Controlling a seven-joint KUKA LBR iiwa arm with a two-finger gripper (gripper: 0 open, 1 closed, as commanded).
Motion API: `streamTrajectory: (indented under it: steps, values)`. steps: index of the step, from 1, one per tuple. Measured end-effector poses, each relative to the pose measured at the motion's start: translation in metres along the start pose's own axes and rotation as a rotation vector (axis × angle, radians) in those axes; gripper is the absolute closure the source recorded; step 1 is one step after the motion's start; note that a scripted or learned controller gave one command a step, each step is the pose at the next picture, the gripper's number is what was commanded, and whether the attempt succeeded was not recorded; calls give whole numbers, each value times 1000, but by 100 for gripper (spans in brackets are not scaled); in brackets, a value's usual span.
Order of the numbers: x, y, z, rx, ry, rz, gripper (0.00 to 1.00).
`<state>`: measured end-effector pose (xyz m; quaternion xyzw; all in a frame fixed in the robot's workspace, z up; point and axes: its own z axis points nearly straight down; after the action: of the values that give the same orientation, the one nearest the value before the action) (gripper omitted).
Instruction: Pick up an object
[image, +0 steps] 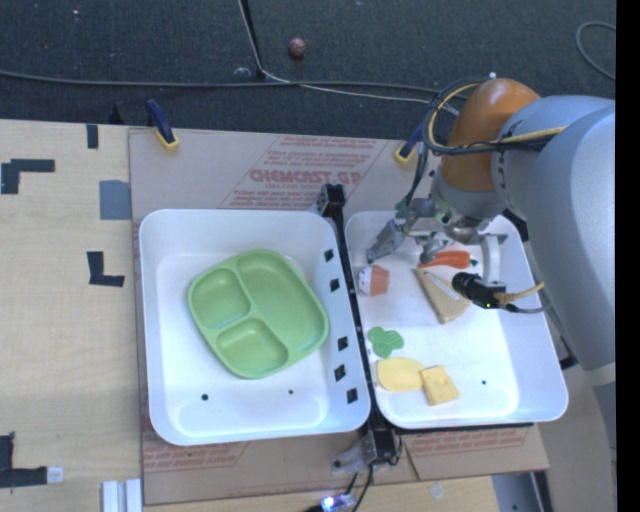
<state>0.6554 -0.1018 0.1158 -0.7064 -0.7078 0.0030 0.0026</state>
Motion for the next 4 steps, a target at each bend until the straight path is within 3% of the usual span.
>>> streamTrajectory:
  steps: [1, 2, 3, 4]
  values:
    - [0, 2, -14, -6, -1, -2, 100]
    - [-4, -7, -66, -12, 0, 1, 100]
    - [-4, -6, -90, -10, 0, 0, 100]
    - [49, -15, -99, -7, 3, -4, 100]
